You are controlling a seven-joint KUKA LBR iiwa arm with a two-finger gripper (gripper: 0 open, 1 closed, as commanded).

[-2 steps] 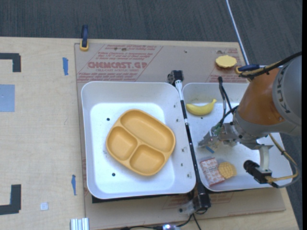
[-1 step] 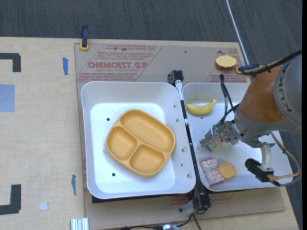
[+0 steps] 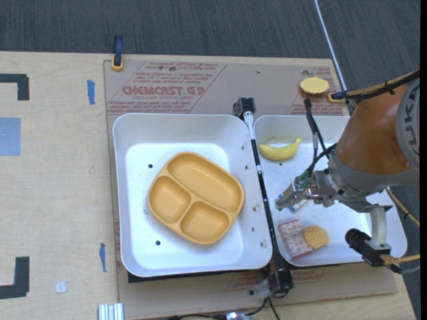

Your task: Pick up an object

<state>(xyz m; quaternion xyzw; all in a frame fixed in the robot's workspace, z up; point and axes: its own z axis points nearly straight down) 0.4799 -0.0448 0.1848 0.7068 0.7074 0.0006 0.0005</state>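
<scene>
Currently gripper (image 3: 291, 202) over right bin (image 3: 400, 229), fingers spread, nothing between them. Banana (image 3: 279, 149) beyond it, apart. Cracker (image 3: 315, 236) and packet (image 3: 293, 239) just below. Yellow tray (image 3: 195, 197) well left.

The grey arm with its orange band reaches in from the right, its gripper (image 3: 291, 201) pointing left.

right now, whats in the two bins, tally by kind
divided plate in the left bin: 1
banana in the right bin: 1
round cracker: 1
small packet: 1
total: 4
</scene>
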